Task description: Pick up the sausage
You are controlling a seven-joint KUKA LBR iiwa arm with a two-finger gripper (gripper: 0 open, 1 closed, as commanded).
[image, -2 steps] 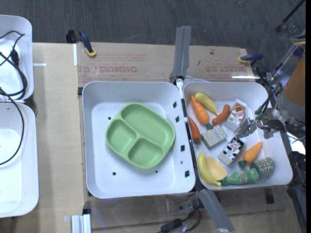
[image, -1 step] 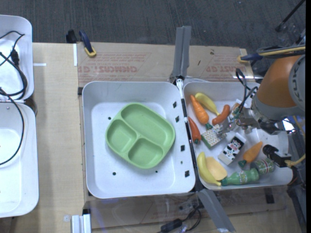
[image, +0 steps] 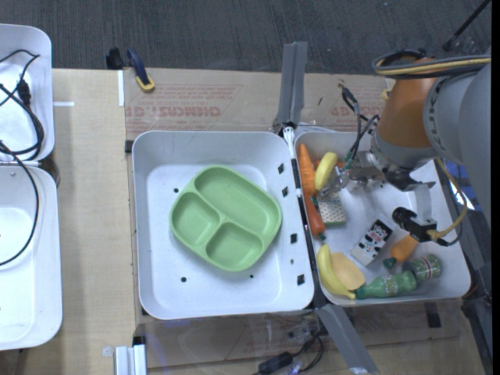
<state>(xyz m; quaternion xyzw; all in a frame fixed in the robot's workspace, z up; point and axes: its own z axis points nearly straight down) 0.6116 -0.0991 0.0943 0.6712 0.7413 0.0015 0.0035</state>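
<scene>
Yellow banana (image: 337, 272) and green bottle (image: 387, 286) lie near; long red-orange sausage (image: 314, 213) hugs bin wall (image: 299, 209); jaws (image: 342, 175) state unclear.

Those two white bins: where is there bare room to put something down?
The left bin has bare floor all round the green plate, widest along its left and front walls. The right bin is crowded: carrot, sausage, bananas and bottle, with the pincer overhead.
</scene>
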